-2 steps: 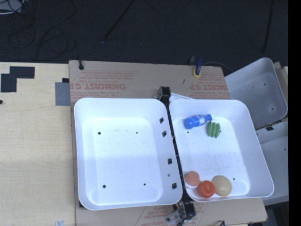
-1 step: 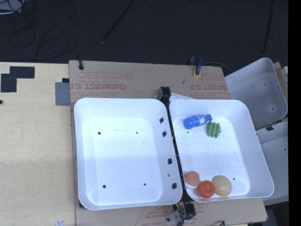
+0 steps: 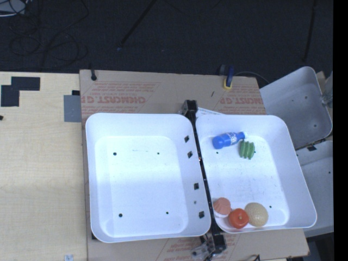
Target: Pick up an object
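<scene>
While several small objects lie in the right bin (image 3: 302, 185), none of them is lifted; all rest on its white floor. A blue bottle (image 3: 228, 140) lies on its side near the bin's far edge, its cap end pointing right, and a small ribbed green object (image 3: 247, 149) sits just beside that end, slightly nearer the camera. Well apart from these two, in the bin's near left corner, three rounded objects are clustered: a pale pink one (image 3: 221, 205) against the left wall, a red one (image 3: 238, 218) touching it at the near rim, and a beige ball (image 3: 256, 214) touching the red one on its right. Whether the gripper is open or closed cannot be told. The left bin (image 3: 98, 145) stands side by side with the right one, their inner rims meeting along a dark seam with black clips (image 3: 190, 109). Both bins rest on a brown cardboard sheet (image 3: 136, 91) printed with red lettering, which lies on the light wooden desk (image 3: 38, 173). A grey metal plate (image 3: 296, 102) stands beyond the right bin's far corner.
</scene>
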